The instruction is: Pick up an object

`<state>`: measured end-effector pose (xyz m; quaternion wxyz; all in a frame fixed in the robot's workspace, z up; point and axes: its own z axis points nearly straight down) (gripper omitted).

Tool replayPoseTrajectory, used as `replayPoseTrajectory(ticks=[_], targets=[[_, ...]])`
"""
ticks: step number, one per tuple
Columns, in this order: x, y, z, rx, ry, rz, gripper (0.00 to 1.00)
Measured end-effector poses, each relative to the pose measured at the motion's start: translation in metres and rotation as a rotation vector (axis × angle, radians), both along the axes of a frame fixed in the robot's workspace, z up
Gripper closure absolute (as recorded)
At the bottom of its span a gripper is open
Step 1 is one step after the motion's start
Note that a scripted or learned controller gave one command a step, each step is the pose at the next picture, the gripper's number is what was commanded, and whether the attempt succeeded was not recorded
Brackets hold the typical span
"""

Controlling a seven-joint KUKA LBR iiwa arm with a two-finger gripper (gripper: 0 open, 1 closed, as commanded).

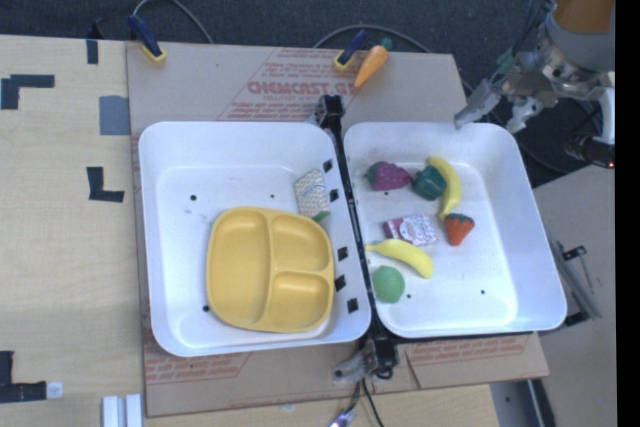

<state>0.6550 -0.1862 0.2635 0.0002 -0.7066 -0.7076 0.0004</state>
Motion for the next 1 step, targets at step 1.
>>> replayPoseTrajectory(ticks=[1], targets=[[0.0079, 0.0124, -0.0922, 0.0, 0.003, 0.0, 0.0]])
